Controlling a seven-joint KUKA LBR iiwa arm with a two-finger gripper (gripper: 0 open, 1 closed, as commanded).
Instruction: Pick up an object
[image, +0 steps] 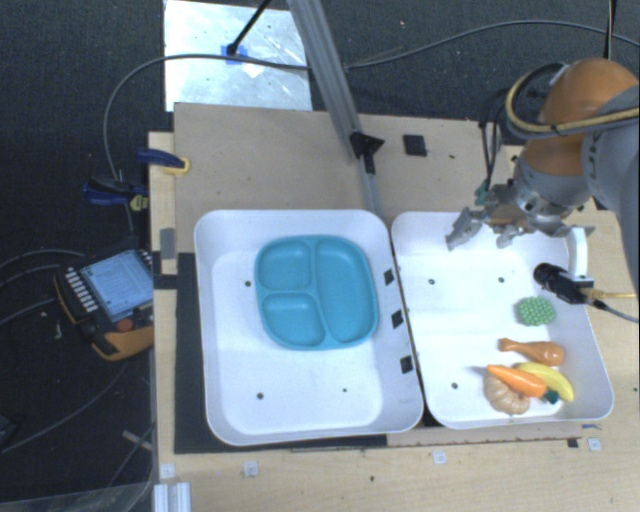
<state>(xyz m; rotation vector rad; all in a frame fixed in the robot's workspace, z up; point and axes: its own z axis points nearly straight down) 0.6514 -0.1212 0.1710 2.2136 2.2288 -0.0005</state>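
Observation:
My gripper (481, 232) hangs over the far edge of the right bin (440, 330), its two grey fingers spread open with nothing between them. The food toys lie well apart from it, in the right bin's near right corner. A green knobbly ball (536, 311) is the closest, then a brown drumstick (535, 351). Below them, an orange carrot (514, 379), a yellow banana (555, 383) and a tan pastry (507, 399) sit bunched together.
The left bin (230, 400) holds a blue divided plate (316, 291). A black-and-white fitting (563, 280) with cables sits over the right bin's right side. A grey pole (335, 80) slants across the back of the bench.

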